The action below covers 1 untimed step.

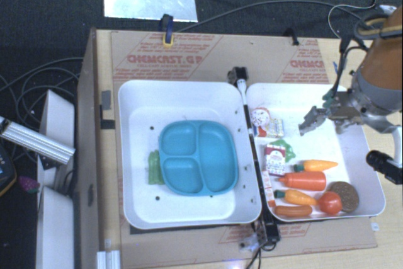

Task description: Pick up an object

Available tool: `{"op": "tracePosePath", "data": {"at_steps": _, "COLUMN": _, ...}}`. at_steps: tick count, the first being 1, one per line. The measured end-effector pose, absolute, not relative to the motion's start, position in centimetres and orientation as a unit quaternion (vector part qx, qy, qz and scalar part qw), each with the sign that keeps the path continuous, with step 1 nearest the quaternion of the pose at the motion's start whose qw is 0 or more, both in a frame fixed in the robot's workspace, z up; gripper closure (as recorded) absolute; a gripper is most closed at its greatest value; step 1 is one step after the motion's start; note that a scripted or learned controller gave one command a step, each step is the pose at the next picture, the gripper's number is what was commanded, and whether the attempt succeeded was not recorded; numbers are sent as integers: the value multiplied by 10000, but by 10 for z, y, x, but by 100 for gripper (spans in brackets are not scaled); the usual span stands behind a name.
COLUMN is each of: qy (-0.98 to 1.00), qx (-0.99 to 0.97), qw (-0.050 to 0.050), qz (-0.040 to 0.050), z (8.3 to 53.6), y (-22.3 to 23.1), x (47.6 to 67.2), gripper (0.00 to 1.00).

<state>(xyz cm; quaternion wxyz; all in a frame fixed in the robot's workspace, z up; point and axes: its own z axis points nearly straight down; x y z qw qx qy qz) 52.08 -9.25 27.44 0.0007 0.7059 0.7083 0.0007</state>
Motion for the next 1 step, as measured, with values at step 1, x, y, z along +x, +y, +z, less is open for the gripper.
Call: {"op": "tracePosePath", "data": {"at_steps": 1, "qy": 7072, "qx": 7071, "qw": -1, "qz": -8, "z": 203, "y": -167, "x": 529, "gripper": 0}}
